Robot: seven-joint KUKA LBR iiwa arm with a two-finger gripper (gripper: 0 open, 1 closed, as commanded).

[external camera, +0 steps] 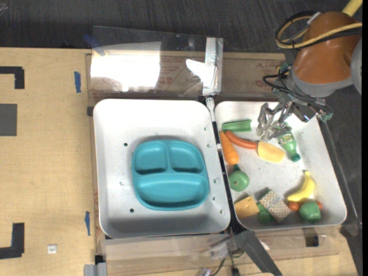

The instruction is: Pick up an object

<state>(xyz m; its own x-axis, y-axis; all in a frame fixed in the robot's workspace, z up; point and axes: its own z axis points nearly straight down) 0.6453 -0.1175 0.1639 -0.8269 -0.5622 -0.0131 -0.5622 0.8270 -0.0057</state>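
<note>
- Dark flooring runs behind a light wooden bench [46,171], which carries black tape marks along its left side and short blue tape strips near the bins.
- Two shallow white bins sit side by side on the bench: the left bin [115,125] and the right bin [330,177], their inner walls touching along the centre line.
- A clear plastic sheet [149,68] with a silver tape strip stands behind the left bin.
- A teal divided tray [169,174] lies flat in the middle of the left bin, with three compartments facing up.
- The grey arm with its orange band [322,53] reaches in from the right, with yellow and black cables looped above the wrist.
- The gripper [273,122] hangs over the rear part of the right bin, just above the toy food; whether it is open or closed cannot be told from here.
- Directly below the gripper lie a green cucumber [237,125], a red chilli [241,141], a yellow lemon piece [270,152] and a small green bottle [290,145], grouped close together.
- An orange carrot [229,149] lies along the right bin's left wall, with a green round fruit [238,180] just in front of it.
- A yellow banana [305,188], a green pepper [310,210], a cheese wedge [247,207] and a patterned block [275,204] occupy the front of the right bin.
</note>
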